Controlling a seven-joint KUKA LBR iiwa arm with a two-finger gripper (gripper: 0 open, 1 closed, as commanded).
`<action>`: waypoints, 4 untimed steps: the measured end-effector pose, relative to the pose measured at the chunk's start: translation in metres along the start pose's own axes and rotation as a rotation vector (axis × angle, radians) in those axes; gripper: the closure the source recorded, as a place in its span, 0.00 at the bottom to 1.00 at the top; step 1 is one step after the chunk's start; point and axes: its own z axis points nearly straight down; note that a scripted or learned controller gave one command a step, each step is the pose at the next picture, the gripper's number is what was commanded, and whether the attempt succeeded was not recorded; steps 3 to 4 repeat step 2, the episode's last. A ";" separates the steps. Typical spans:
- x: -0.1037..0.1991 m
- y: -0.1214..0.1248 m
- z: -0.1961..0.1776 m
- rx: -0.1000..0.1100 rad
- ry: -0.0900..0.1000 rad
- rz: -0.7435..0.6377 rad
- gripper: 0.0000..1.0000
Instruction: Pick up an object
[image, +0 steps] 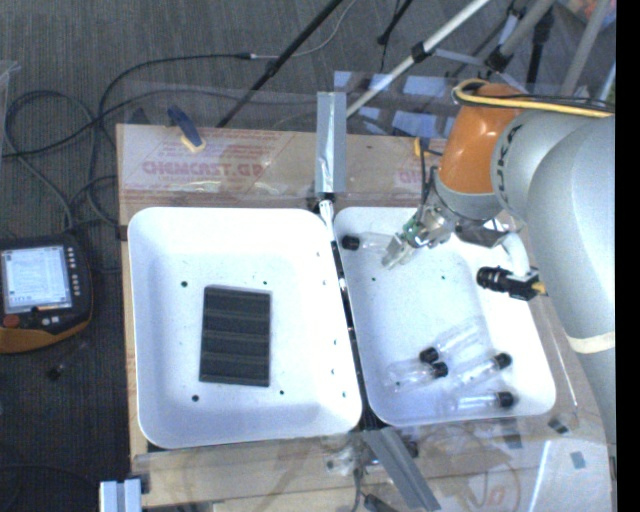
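The arm (560, 190) is cut off by the frame's right edge and covers the right bin's (400, 300) upper right corner. The gripper (408, 243) is small and blurred; whether anything sits between its fingers cannot be told. The clear tubes (455, 370) at lower right nearly vanish against the white, so their number is uncertain. The pendant's (40, 290) screen text at left is unreadable.

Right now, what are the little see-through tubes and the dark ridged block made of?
The clear tubes with black caps in the right white bin look like glossy transparent plastic, maybe glass: the bin floor shows through them. The flat black ridged block in the left white bin looks like matte rubber or plastic: no shine, dull grooves.
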 end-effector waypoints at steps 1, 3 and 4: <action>0.001 0.004 -0.003 -0.012 -0.005 -0.001 0.00; 0.000 0.001 -0.009 0.000 0.000 -0.001 1.00; 0.000 0.001 -0.009 0.000 0.000 -0.001 1.00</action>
